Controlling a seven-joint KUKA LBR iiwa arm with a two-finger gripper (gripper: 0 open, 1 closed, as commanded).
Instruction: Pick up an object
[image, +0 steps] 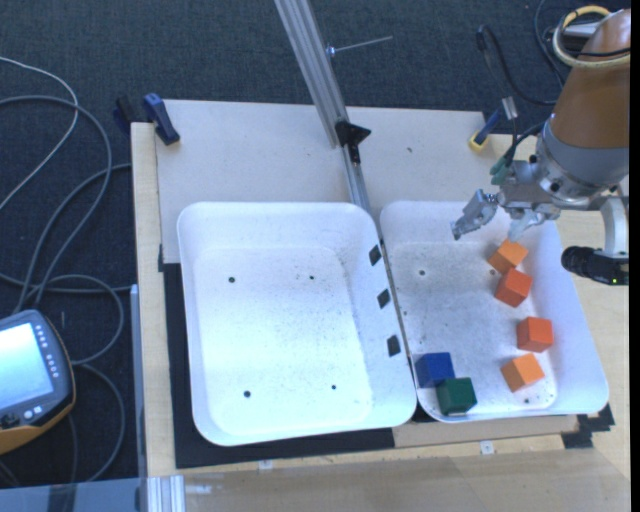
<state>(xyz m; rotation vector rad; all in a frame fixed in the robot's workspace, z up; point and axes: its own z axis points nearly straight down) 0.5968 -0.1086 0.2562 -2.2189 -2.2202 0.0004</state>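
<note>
So I've got two bins on the surface; the right bin has four orange cubes, a blue cube, a green cube. My gripper hovers spread wide, holding nothing, near the top orange one.

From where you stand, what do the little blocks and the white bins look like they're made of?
The orange blocks look like painted wood or matte plastic: flat colour, no shine. The blue block and green block look alike. The bins seem moulded plastic, judging by rounded rims; dark specks suggest wear.
</note>
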